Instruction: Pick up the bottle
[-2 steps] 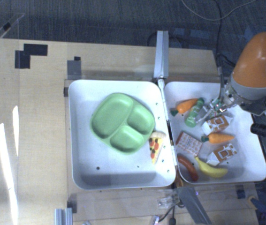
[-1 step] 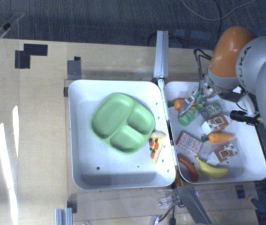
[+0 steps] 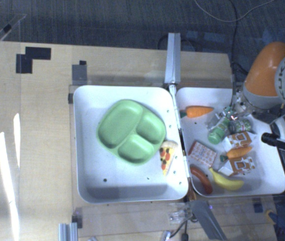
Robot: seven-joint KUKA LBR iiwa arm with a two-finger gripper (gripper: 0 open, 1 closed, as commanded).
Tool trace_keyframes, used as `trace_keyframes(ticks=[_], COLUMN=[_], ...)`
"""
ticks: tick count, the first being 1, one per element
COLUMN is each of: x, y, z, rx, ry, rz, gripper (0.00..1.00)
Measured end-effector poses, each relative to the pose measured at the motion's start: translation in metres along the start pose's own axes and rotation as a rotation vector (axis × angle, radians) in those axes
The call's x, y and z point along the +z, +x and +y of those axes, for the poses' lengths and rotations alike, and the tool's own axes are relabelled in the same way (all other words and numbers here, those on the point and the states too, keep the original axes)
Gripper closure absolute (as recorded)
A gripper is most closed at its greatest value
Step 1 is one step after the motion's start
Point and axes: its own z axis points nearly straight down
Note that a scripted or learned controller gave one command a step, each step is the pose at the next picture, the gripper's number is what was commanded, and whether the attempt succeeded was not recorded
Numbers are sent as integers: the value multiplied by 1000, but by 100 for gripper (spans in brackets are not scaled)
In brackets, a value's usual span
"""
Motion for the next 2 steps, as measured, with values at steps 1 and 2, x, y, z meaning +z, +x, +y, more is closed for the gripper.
trace_keyframes(ticks=[1, 2], x=[-13, -43], y=[0, 44], z=[4, 20], rx=[-4, 203], ry=[-9, 3], rz=[-3, 3], gripper=[100, 100])
